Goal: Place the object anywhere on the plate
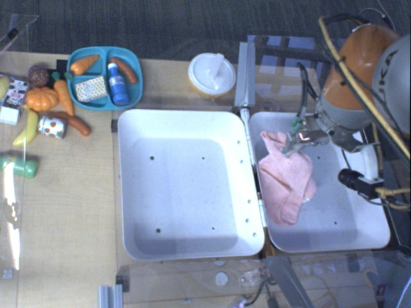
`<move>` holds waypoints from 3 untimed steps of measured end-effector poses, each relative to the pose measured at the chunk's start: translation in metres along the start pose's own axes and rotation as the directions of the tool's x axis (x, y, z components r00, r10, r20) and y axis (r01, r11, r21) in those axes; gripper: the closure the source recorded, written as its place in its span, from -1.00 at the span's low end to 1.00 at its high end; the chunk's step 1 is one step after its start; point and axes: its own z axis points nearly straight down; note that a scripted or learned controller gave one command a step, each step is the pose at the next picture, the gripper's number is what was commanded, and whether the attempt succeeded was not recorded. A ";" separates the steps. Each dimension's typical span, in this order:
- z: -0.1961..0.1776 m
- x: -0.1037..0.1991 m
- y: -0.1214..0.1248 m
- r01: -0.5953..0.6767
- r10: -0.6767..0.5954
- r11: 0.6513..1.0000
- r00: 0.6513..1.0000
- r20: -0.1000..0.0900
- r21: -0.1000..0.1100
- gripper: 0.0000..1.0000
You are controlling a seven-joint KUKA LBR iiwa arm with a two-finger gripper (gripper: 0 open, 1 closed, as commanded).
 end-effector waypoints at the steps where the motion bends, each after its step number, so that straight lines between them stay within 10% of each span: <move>1: 0.005 0.059 0.004 0.392 -0.392 0.920 0.920 -0.003 0.003 1.00; 2: -0.005 0.113 0.008 0.722 -0.722 0.692 0.692 -0.001 -0.002 1.00; 3: -0.001 0.163 0.000 0.934 -0.934 0.357 0.357 -0.002 -0.002 1.00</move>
